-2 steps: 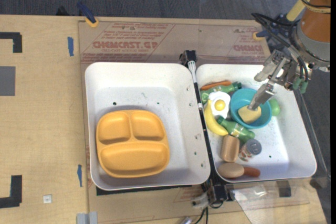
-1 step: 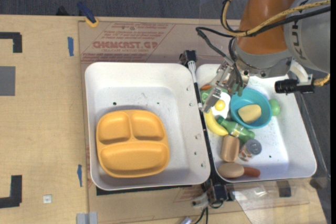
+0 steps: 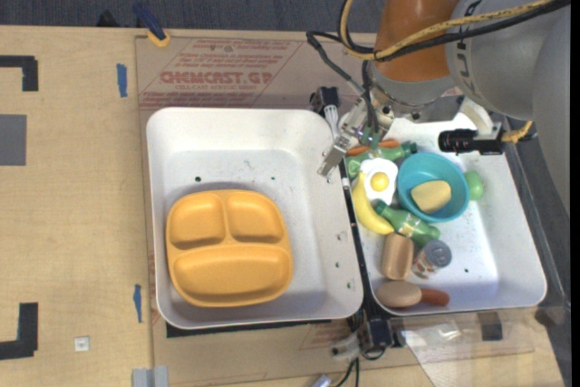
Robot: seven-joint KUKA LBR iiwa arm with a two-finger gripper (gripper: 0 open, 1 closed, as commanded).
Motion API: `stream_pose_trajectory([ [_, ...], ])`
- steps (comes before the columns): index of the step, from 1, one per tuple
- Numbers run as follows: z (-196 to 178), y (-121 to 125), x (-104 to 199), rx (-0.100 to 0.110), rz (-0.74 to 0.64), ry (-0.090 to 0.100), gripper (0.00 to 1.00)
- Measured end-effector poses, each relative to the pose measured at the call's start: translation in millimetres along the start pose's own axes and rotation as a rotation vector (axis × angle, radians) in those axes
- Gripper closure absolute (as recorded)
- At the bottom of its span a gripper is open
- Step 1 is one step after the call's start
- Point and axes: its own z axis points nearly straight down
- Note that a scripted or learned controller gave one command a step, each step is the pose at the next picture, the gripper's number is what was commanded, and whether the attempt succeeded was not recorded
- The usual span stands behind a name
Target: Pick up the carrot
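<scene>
The end effector hangs over the right bin's far left corner; its grip cannot be told. The carrot lies just beside it, near the fried egg.

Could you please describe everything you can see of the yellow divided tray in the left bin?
The yellow divided tray looks like smooth moulded plastic, a rounded rectangle with three compartments: two smaller ones along its far side and one wide one along its near side, separated by raised ridges. It lies flat, right side up, on the floor of the left shallow white bin, towards that bin's near edge. Nothing rests in its compartments.
</scene>
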Motion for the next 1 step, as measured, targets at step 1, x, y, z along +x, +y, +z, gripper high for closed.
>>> stream_pose_trajectory([
  [1,-131.7,-19.0,-2.2,-0.005,-0.3,-0.012,0.0],
])
